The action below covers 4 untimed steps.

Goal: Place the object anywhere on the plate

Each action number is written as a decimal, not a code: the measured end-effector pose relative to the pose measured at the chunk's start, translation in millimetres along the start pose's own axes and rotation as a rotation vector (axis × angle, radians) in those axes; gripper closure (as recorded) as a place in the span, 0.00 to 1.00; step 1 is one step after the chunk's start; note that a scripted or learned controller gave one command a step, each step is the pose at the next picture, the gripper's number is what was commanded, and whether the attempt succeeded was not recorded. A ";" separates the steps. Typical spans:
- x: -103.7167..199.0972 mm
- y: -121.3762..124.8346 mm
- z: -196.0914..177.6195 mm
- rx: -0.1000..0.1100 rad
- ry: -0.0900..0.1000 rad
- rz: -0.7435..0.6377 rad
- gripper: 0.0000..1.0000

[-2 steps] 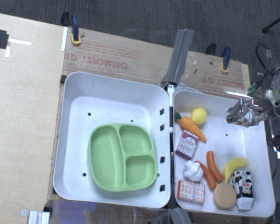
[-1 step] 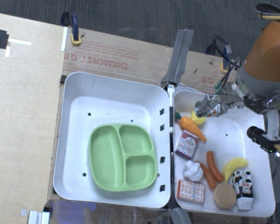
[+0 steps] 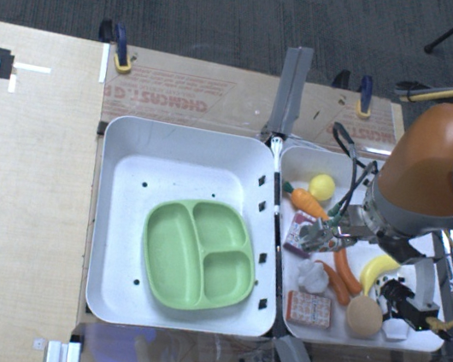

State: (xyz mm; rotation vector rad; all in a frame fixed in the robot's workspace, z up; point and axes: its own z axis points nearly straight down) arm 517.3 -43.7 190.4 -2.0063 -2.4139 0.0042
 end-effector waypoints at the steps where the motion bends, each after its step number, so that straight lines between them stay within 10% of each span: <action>1: 67.1 68.3 -0.3 -0.001 -0.001 -0.094 1.00; 2: 97.6 60.4 25.9 -0.006 0.001 -0.098 1.00; 3: 101.0 60.7 26.0 -0.005 0.004 -0.104 0.00; 4: 113.3 34.8 -0.5 -0.001 -0.001 0.020 0.00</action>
